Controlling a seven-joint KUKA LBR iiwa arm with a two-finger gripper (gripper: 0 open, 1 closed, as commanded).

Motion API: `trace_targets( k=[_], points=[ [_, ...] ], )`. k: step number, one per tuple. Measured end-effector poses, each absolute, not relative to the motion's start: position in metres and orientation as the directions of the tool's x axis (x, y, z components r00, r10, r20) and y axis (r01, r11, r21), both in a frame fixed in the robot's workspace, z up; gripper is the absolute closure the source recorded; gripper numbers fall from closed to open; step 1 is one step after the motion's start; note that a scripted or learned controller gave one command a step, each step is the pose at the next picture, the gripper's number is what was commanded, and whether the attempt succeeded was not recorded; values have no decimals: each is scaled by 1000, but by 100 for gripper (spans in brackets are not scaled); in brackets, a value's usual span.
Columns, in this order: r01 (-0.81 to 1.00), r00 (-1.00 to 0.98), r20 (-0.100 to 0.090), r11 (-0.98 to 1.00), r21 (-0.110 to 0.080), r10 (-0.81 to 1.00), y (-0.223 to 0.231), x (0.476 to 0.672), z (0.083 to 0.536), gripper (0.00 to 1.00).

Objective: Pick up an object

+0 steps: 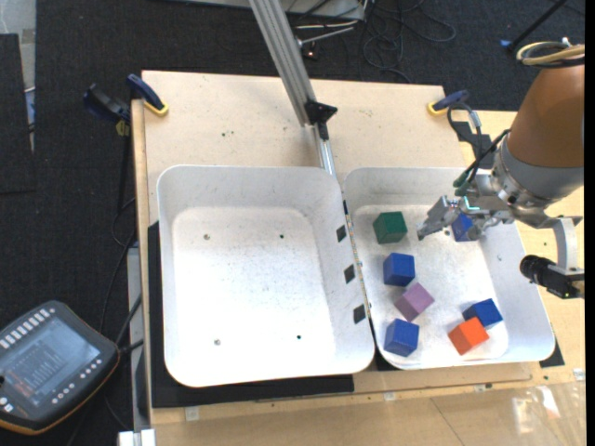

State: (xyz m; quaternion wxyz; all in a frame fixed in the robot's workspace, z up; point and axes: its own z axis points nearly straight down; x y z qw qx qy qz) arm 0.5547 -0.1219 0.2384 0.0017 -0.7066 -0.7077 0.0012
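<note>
Counting 4 blue blocks [399,268], 1 green [390,226], 1 purple [415,299], 1 orange [468,335]

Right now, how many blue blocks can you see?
3, all in the right bin: one mid-bin, one at the front, one beside the orange block at. The gripper may hide another.

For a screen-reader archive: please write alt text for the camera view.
The grey and orange arm's gripper sits low in the right bin, where a blue piece shows at its tip. The bin also holds a green cube, two blue cubes, a purple block and an orange cube touching a blue one.
</note>
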Motion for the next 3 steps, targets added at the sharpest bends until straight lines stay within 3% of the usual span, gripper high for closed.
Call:
trace_targets(
  k=[1,3],
  points=[
    [1000,0,0,0,0,1000,-122,555,241,0],
    [1000,0,1,0,-6,1000,-102,552,125,0]
  ],
)
